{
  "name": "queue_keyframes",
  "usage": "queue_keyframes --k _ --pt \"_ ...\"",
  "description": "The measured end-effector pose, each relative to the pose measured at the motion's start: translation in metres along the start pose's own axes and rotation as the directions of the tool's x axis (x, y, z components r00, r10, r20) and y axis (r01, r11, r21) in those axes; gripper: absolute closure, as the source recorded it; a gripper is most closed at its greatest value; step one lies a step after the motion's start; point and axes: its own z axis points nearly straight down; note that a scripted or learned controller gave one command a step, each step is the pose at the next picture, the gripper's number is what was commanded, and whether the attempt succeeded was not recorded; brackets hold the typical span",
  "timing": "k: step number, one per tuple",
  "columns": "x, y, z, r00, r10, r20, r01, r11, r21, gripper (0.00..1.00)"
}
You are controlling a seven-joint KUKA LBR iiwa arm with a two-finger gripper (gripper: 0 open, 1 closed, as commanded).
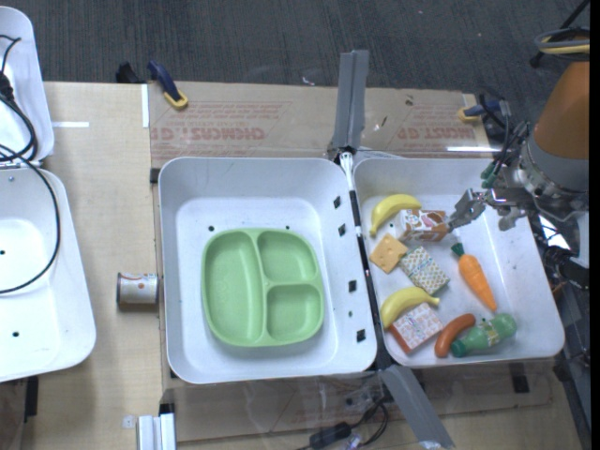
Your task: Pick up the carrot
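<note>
1. The gripper (pixel 466 211) is hovering over the right bin (pixel 538 261), holding nothing; its spread I cannot tell.
2. The carrot (pixel 475 279) is lying just near of it, beside the sausage (pixel 454 335).

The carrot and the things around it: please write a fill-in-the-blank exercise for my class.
1. The carrot lies in the ____ bin of the camera view.
2. The green divided plate has ____ compartments.
3. The number of bananas in the carrot's bin is ____.
4. The gripper is above the bin, not touching the ____.

Missing words: right; three; two; carrot
</note>
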Motion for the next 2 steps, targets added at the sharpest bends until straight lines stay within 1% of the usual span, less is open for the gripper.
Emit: queue_keyframes --k 1,2 --pt "-0.007 -0.049 0.046 0.998 0.07 -0.001 -0.07 0.998 0.0 0.0" --pt "-0.064 -0.06 0.117 0.998 0.067 -0.004 -0.067 0.998 -0.004 0.0"
